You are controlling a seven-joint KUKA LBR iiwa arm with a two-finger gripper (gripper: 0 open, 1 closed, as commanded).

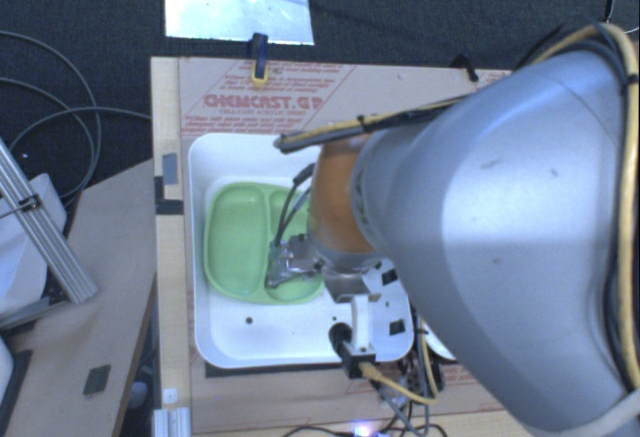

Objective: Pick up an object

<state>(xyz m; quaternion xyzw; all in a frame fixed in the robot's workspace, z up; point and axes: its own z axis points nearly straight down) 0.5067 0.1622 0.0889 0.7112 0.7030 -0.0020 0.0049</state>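
One white bin [205, 225], one green divided tray [235, 240], possibly more hidden beneath the arm [500, 225]

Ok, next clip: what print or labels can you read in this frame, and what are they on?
"CHEMCAST GP", red print on the brown sheet under the white bin; the last letters are uncertain.
Smaller red lines above and below it: too blurred to read.
Nothing readable on the green tray.
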